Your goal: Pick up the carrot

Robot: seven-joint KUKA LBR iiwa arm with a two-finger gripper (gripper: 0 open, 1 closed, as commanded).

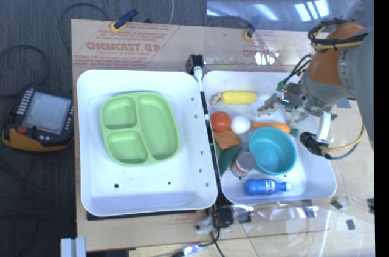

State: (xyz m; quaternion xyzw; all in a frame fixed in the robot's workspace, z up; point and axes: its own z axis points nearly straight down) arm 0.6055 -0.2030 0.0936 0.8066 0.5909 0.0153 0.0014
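At nine o'clock, off the bench, a pendant [37, 119] with a grey screen lies on the dark carpet. The left bin [91, 183] holds one thing — a green tray [139, 127] with three compartments, all bare, set a little toward the bin's ten o'clock corner.

The right bin [319, 186] is crowded. Along its left wall, from twelve o'clock downward, sit a tomato [221, 121], a brown lump [226, 139] just below it, and a dark green piece [227, 158] below that. A corn cob [239, 97] lies flat at the bin's eleven o'clock, with a white egg [241, 125] under it, touching the tomato's right side. A blue bowl [271, 150] sits mid-bin, open side up and bare inside. At its seven o'clock stands a small can [245, 162], and at six o'clock a blue bottle [265, 187] lies on its side, its white cap pointing to three o'clock.

The carrot [271, 126] lies flat at the bowl's twelve o'clock, touching the rim, its far end partly hidden by the gripper.

The gripper [283, 105] hangs at the carrot's one o'clock — its fingers are spread wide, one reaching toward the corn, the other down by the carrot's right end, and nothing sits between them. The arm [328, 67] enters from three o'clock, orange band above the wrist.
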